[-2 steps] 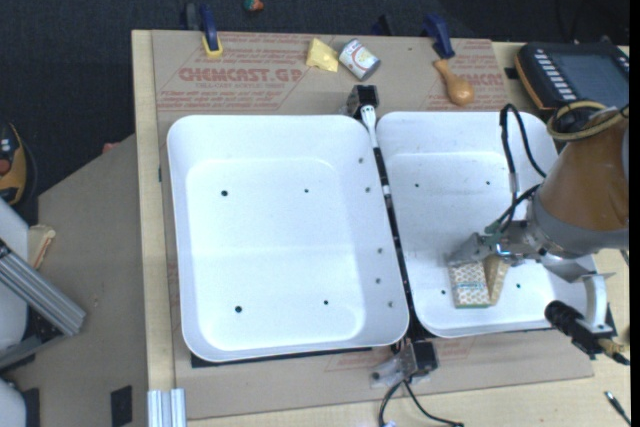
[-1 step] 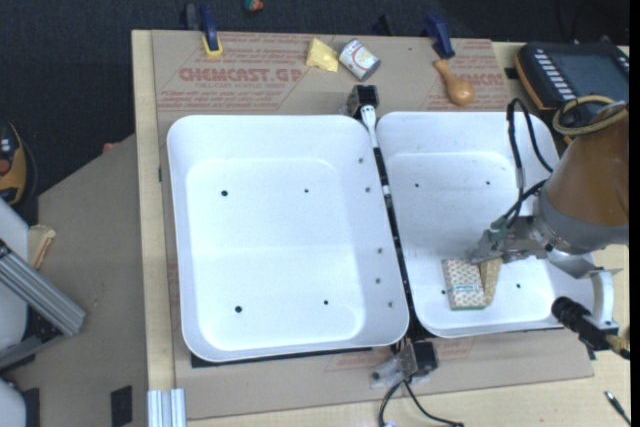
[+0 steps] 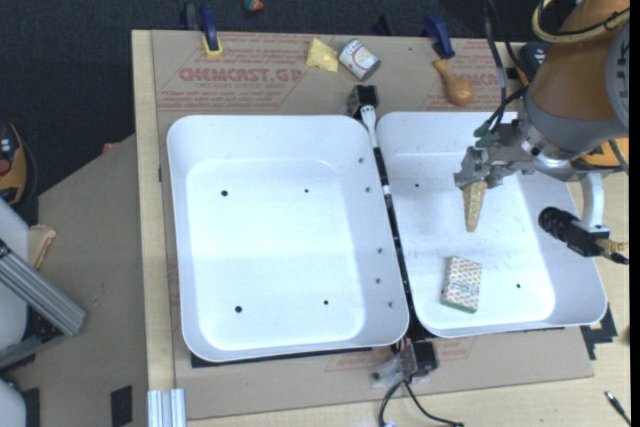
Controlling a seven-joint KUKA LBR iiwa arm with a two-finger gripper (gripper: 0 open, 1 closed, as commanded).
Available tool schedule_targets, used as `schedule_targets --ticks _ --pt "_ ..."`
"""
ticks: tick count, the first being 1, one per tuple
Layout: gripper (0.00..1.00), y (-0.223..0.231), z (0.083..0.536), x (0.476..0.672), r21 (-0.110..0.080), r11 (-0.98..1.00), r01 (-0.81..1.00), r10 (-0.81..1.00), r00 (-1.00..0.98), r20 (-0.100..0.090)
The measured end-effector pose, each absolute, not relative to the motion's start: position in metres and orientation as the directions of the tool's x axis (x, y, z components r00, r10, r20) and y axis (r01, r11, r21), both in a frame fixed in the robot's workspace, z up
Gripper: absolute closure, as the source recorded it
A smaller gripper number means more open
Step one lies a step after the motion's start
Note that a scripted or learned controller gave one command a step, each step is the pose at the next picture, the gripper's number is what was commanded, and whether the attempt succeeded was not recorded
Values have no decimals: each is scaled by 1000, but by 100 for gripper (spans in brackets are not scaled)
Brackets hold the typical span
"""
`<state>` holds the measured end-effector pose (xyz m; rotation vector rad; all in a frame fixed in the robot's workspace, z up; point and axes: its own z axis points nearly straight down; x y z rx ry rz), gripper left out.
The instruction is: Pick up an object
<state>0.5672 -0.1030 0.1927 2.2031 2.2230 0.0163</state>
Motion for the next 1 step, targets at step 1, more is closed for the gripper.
schedule_targets --ticks 1 --pt "100 -32 185 600 4 8 1000 1000 -8 2"
